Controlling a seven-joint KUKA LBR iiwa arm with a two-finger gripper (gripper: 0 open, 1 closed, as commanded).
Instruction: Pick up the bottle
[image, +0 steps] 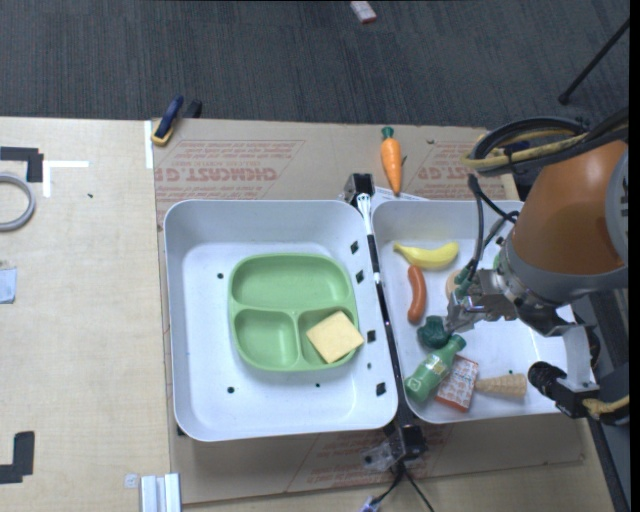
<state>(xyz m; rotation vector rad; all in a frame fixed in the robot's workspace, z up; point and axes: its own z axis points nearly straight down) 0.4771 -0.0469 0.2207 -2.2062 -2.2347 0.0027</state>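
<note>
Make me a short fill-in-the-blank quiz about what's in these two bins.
1. The yellow block lies in the green divided ___.
2. The green bottle lies in the ___ bin of the camera view.
3. The banana is coloured ___.
4. The carrot lies outside the bins, on the ___.

Missing words: plate; right; yellow; cardboard

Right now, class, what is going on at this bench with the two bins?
A grey and orange robot arm reaches into the right bin, its gripper hovering just above the green bottle, which lies tilted on the bin floor. Beside the bottle are a banana, a sausage and an ice cream cone. The left bin holds a green divided plate with a yellow cheese slice.
</note>
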